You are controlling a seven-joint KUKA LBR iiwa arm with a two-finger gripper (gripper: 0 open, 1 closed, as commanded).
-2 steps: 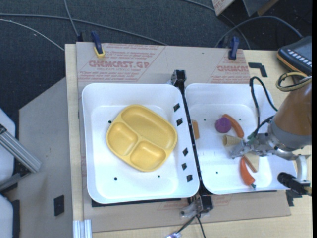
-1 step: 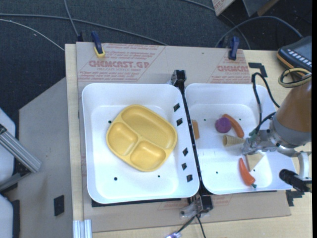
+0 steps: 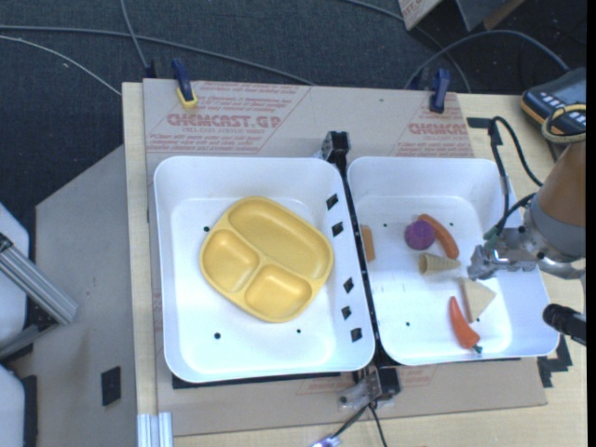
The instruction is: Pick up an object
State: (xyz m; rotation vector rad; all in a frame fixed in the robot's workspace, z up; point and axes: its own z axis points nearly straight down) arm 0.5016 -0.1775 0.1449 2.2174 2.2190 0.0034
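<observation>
We look down on a worktop [image 3: 279, 110] carrying two shallow white bins side by side. The left bin [image 3: 177, 250] holds a yellow divided plate [image 3: 267, 257]. The right bin [image 3: 410, 338] holds a purple ball [image 3: 419, 236] touching a sausage [image 3: 440, 236], a cone [image 3: 436, 264], a pale wedge [image 3: 479, 298], a carrot [image 3: 463, 323] and a small brown piece [image 3: 368, 243] by its left wall. The arm's pincer [image 3: 486, 261] sits low just above the wedge, near the cone; we cannot tell how far it is open or whether it grips anything.
</observation>
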